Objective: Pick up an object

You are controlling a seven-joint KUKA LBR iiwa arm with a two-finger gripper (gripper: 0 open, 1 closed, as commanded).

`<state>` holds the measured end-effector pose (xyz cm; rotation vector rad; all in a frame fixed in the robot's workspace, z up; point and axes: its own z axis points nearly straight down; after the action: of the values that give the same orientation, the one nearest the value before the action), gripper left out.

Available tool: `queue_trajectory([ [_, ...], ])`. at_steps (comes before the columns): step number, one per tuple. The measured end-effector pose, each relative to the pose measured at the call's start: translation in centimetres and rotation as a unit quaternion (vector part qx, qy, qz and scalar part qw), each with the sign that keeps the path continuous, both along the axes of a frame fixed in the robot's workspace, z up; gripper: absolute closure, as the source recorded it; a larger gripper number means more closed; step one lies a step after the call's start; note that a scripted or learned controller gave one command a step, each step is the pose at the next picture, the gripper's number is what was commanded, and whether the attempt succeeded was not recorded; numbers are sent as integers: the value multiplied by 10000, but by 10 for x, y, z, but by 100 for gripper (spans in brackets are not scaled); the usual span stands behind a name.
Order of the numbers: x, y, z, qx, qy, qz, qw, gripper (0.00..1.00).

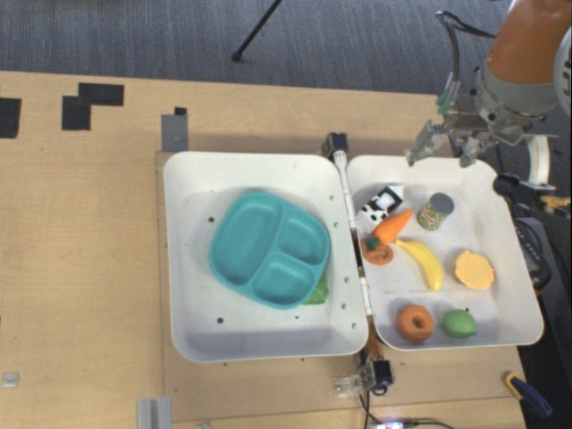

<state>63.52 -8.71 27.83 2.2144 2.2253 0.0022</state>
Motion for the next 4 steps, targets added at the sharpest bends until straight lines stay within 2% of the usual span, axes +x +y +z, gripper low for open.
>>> queue_trajectory([
  [1,-37,-18,-136,5,20,-14,10000,0],
  [2,-45,2,-191,-1,-25,-7,10000,0],
  [3,-78,4,-191,-3,-37,-16,10000,0],
  [4,-76,4,-179,-3,-62,-15,10000,100],
])
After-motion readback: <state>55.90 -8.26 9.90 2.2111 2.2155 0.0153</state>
